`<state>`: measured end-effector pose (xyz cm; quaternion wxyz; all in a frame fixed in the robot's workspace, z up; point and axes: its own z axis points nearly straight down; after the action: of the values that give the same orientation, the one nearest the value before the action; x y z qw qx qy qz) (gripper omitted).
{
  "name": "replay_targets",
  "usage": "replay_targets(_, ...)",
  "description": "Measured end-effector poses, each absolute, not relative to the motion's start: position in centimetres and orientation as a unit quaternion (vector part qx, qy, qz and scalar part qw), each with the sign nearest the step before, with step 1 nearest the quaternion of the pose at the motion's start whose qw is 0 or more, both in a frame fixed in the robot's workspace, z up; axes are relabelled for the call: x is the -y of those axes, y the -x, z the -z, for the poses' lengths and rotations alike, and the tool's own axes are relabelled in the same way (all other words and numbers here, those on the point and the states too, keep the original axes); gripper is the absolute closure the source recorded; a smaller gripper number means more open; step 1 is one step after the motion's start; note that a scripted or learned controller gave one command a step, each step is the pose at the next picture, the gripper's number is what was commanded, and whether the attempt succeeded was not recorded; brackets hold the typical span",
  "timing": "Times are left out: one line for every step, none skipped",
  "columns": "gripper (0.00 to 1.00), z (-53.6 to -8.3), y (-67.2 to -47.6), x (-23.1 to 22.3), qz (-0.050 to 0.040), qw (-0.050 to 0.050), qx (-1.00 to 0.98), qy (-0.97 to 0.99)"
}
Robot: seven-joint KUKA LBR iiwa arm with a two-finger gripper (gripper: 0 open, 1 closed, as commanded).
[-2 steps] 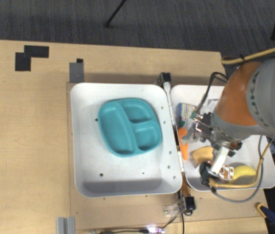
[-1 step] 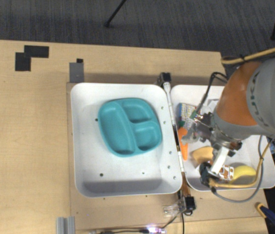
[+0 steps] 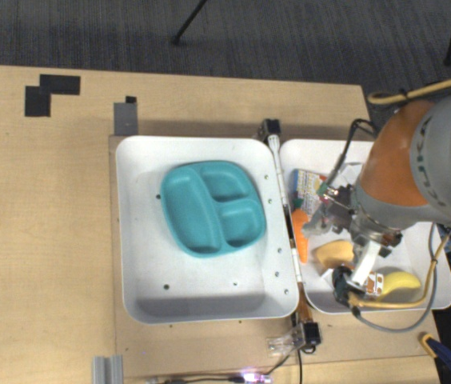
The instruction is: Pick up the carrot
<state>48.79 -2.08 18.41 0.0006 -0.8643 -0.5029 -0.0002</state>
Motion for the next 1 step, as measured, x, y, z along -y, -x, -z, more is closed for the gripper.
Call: replay_targets(0.00,-18.43,-53.03,1.45,0.0010,0.000,0.484,0.875)
